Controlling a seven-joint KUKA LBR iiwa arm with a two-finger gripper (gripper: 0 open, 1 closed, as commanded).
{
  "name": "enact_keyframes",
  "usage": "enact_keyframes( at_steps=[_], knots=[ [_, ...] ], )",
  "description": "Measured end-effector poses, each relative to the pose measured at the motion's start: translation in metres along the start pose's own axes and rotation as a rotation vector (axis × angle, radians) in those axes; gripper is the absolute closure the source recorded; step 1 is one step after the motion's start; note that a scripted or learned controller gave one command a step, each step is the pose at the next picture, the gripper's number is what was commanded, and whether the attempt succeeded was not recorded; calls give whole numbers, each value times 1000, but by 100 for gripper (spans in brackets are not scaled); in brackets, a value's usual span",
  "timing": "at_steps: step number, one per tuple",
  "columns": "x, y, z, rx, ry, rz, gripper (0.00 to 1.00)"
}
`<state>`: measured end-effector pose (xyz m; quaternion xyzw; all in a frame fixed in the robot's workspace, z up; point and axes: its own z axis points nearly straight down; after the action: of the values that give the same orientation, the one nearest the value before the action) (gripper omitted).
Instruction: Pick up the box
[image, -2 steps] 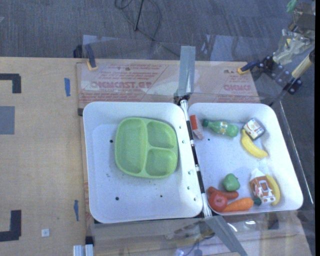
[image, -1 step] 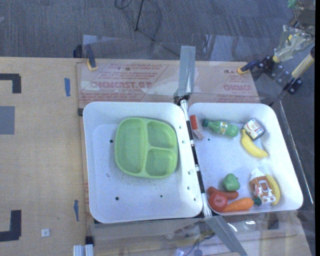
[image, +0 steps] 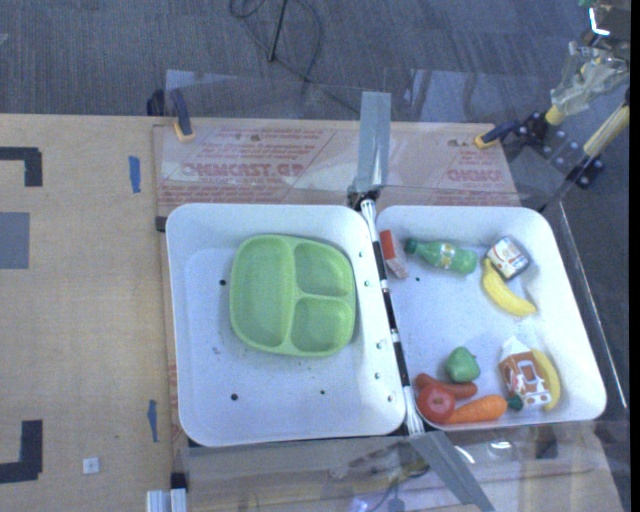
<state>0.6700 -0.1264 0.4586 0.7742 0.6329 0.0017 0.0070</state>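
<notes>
While the gripper (image: 590, 75), jaws unreadable, sits far beyond the banana (image: 506, 292), the box (image: 524, 377) awaits approach.

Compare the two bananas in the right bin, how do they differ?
The upper banana lies bare on the bin floor, just below a small can. The lower banana rests against the orange and white box, which hides part of it, near the bin's right wall. Both are yellow, curved and slanted alike.
</notes>
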Motion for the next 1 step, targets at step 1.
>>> enact_keyframes(
  at_steps=[1],
  knots=[
    [3, 1, -11, -5, -2, -5, 100]
  ],
)
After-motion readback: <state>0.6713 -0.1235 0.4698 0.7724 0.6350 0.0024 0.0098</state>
